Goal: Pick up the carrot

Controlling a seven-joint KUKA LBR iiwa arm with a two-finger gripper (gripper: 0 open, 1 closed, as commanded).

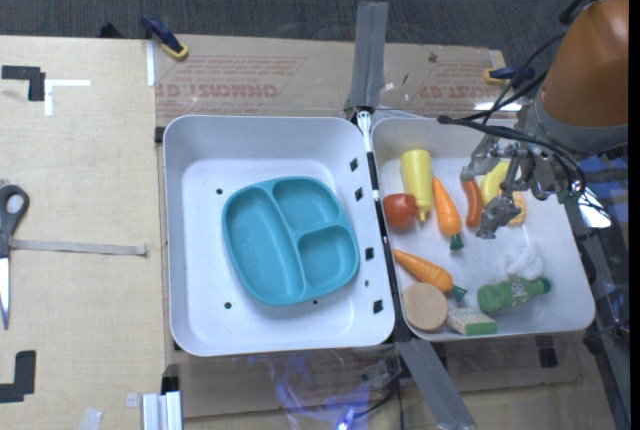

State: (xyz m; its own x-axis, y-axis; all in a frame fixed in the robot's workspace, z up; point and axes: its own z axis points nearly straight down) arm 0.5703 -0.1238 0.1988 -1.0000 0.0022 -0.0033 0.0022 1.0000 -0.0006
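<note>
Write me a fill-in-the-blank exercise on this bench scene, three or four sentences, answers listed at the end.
1. The teal divided plate lies in the ____ bin.
2. The plate has ____ compartments.
3. The green bottle lies in the ____ bin, like the two carrots.
4. The yellow mustard bottle lies beside a red ____.

Answers: left; three; right; tomato

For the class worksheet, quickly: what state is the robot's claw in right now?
Claw: cannot be told; it hangs over the right shallow white plastic bin, beside a slim orange toy carrot.
</note>
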